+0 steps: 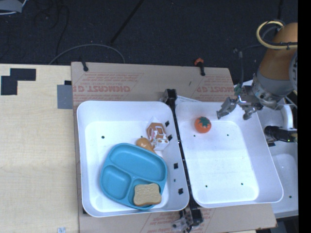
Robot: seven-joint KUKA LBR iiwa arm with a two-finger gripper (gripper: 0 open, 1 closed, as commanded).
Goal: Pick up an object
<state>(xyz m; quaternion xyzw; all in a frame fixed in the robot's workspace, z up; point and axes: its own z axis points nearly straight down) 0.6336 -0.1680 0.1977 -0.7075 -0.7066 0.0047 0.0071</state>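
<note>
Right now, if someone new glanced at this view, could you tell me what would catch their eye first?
Probably the blue divided plate in the left bin, with a slice of toast in its near compartment. Next, the small orange-red tomato toy alone near the far edge of the right bin. The gripper hangs open over that bin's far right corner, apart from the tomato.

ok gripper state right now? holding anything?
Gripper: open, holding nothing, fingers spread above the right bin's far right corner, apart from the toy tomato.
</note>
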